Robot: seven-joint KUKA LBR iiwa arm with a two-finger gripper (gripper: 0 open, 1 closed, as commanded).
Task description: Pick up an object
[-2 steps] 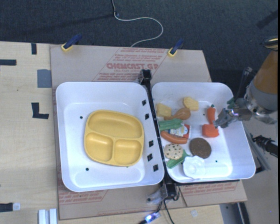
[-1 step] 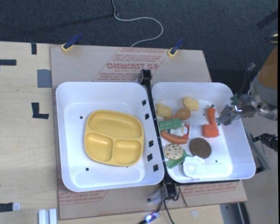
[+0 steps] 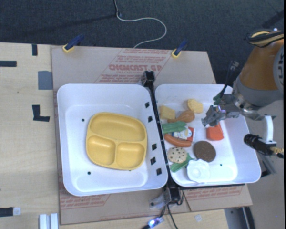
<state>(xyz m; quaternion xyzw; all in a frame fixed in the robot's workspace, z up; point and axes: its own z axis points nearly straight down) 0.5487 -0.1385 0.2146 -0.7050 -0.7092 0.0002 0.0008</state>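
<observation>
The desk (image 3: 19,142) is bare wood at the far left, with a cardboard sheet (image 3: 133,66) under the two bins. The left bin (image 3: 71,99) holds a yellow divided plate (image 3: 117,140) lying flat near its middle, well apart from everything else.

The right bin (image 3: 243,171) carries the candidates for picking. Along its left side sit a yellow piece (image 3: 167,112), a brown piece (image 3: 185,116), a green piece (image 3: 173,127) and a hot dog (image 3: 178,138), all crowded and touching or nearly so. Nearer the front lie a chocolate-chip cookie (image 3: 177,154), a dark brown round patty (image 3: 204,150) and a white cup-like item (image 3: 198,171). A second yellow piece (image 3: 195,106) lies toward the far wall.

Further right, an orange-red block (image 3: 215,132) lies just beside the gripper (image 3: 212,117), which hangs low over the bin just on the block's far side. Whether the jaws are spread or pressed together I cannot tell; the dark metal there is too cluttered to read, and nothing is visibly pinched.

The risks, as I judge them: the gripper looks offset from the block's centre, so closing could clip one edge and flick it away or tip it. A descent further left would land in the crowded food pile, where the jaws could catch two pieces or wedge between them. The block also looks small and smooth, so a shallow grip may slip on lifting.
</observation>
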